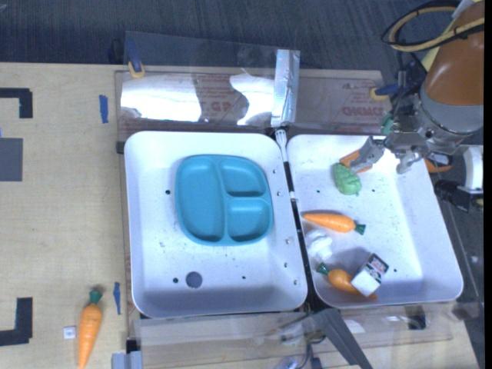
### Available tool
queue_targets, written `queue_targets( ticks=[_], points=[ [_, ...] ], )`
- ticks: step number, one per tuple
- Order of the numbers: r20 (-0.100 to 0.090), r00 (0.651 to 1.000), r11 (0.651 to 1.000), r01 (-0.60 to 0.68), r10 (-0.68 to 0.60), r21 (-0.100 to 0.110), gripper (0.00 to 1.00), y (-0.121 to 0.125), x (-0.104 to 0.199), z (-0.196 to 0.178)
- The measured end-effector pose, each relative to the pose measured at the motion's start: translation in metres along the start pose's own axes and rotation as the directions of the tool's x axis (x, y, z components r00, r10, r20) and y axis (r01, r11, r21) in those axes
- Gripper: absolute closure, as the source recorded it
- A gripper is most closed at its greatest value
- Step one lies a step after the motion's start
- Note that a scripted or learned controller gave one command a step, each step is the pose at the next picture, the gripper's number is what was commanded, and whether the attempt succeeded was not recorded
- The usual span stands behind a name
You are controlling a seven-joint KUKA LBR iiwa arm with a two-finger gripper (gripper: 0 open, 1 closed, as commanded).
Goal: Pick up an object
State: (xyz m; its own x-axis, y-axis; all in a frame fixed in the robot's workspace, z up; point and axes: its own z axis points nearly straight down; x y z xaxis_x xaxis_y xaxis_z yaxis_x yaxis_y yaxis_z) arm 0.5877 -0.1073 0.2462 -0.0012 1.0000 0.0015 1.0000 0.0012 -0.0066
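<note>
You're looking down on a pale wood-coloured bench [54,229] that fills the left and lower part of the frame, with dark grey ribbed flooring [231,6] across the top. Black angle marks [19,102] sit at the far left edge, upper and lower, and short strips of blue tape [103,108] lie near the left bin's corners. Behind the bins runs a brown board [338,102] with a shiny foil-like sheet [192,98] over its left half; the reddish print on the board is too faint for you to read.

The left bin [146,206] holds a blue divided tray [224,198] near its middle and a small dark disc [194,280] toward its lower left. The right bin [407,229] holds a green leafy piece [347,180] in its upper middle, an orange carrot [332,221] lying crosswise below that, a small white item [319,246] just beneath the carrot, and at the lower centre a second orange piece [340,280] touching a small white and black box [370,274], whose label you can't make out. Another carrot [89,325] lies on the bench at lower left, outside both bins.

The gripper [388,154] hangs over the upper right of the right bin, its two fingers spread apart with nothing between them; the left finger is just beside the green leafy piece and an orange bit behind it. Yellow cable [411,23] loops above the arm [457,75] at upper right.
</note>
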Motion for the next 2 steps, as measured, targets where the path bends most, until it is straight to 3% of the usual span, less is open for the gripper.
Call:
queue_targets(
  ticks=[1, 2],
  points=[
    [0.0, 0.999, 0.999, -0.041, 0.041, 0.0, 0.0, -0.027, -0.02, 0.151],
    [0.002, 0.999, 0.999, 0.038, -0.038, -0.012, 0.0, -0.094, 0.0, 0.16]
  ],
)
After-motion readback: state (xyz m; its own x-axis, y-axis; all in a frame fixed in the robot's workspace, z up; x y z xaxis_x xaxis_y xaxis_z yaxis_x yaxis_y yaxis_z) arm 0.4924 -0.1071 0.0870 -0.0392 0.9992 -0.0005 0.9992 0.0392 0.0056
